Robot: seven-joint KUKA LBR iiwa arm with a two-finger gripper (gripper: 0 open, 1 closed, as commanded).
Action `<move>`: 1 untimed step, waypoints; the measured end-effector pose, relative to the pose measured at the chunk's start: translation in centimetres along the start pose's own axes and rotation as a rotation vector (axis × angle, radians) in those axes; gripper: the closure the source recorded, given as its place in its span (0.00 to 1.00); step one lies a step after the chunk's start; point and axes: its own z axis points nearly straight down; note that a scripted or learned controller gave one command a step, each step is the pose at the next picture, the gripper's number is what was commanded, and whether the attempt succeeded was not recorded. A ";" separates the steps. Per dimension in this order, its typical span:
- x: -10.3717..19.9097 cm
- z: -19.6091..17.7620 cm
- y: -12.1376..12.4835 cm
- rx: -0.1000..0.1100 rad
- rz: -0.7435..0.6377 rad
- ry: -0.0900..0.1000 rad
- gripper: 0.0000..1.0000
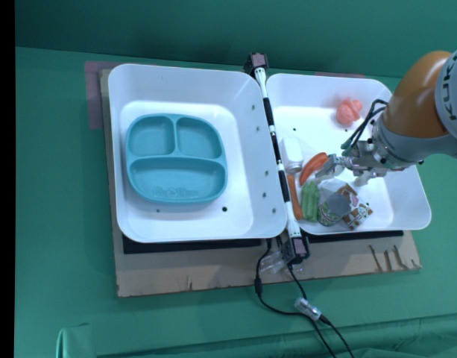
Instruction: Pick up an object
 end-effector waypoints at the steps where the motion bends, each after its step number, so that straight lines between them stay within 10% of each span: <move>1: -0.7 0.2 -3.0 -0.015 0.000 -0.004 0.00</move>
